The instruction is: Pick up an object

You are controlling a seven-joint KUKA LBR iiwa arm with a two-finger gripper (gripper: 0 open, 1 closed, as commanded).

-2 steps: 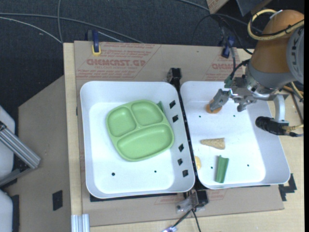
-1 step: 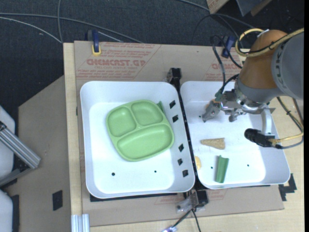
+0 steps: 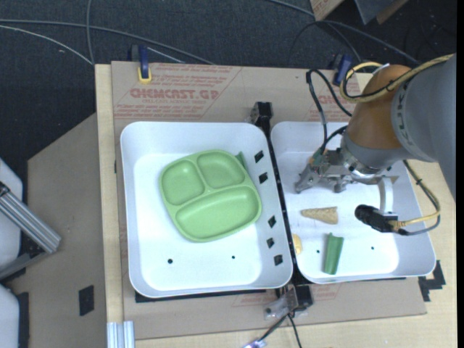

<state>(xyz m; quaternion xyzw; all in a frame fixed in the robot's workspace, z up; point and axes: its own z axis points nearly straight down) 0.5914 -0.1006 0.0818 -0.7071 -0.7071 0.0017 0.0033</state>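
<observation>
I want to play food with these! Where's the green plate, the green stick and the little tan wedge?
green plate (image 3: 210,194): camera view, on its big lower compartment.
green stick (image 3: 333,253): camera view, on its middle.
tan wedge (image 3: 321,214): camera view, on its wide middle part.

This is a robot lab or test cell, not a home. A grey industrial arm (image 3: 424,107) with an orange band reaches in from three o'clock over a plywood bench (image 3: 196,82) stamped with red maker's lettering. Two white bins (image 3: 138,194) sit side by side on it, fixed with black clips. Loose cables (image 3: 94,20) trail across dark carpet at twelve o'clock, and an aluminium rail (image 3: 25,216) stands at nine o'clock.
</observation>
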